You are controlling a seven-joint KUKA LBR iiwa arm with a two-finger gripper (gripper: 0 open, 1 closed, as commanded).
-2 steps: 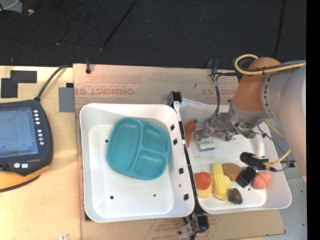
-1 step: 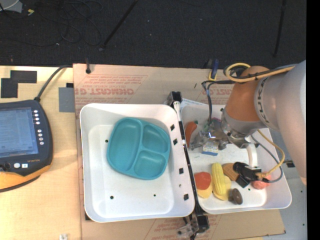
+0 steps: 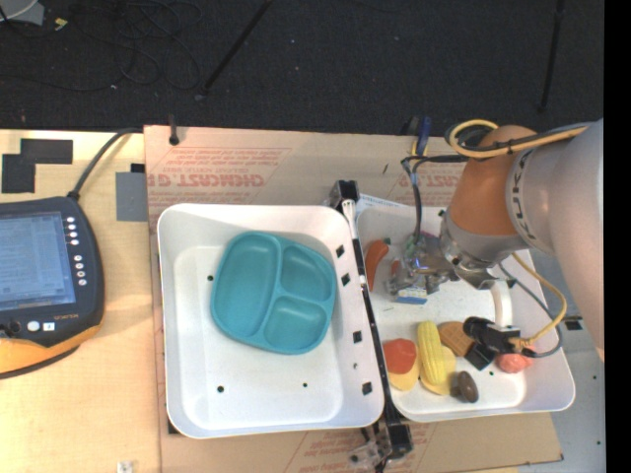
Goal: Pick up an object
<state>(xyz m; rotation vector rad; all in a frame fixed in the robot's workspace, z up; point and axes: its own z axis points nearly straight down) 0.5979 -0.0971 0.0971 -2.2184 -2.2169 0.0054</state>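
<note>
Status: the two-finger gripper (image 3: 414, 279) is down inside the right-hand shallow white bin (image 3: 552, 397), in its upper-left part, arm reaching in from the right. We can't tell the jaw state from this angle; the mechanism is a blur of metal and wiring, and we see nothing clearly held. Nearest candidate is the red-orange oblong toy piece (image 3: 377, 258), just beside the gripper on its left, near the divider between the bins. The other pick options sit along the bin's lower edge, apart from the gripper: an orange-red stubby plastic piece (image 3: 399, 355), a yellow plastic corn cob (image 3: 432, 358) touching it, a flat brown piece (image 3: 452, 335), a small dark brown round lump (image 3: 464, 387) and a pinkish-red blob (image 3: 513, 364). The left-hand white bin (image 3: 197, 402) carries the teal divided plastic plate (image 3: 276, 292), untouched. Our read: approach done, grasp unconfirmed, lift not yet done. Everything appears to rest on the bin floor, so the pick is left to do.
</note>
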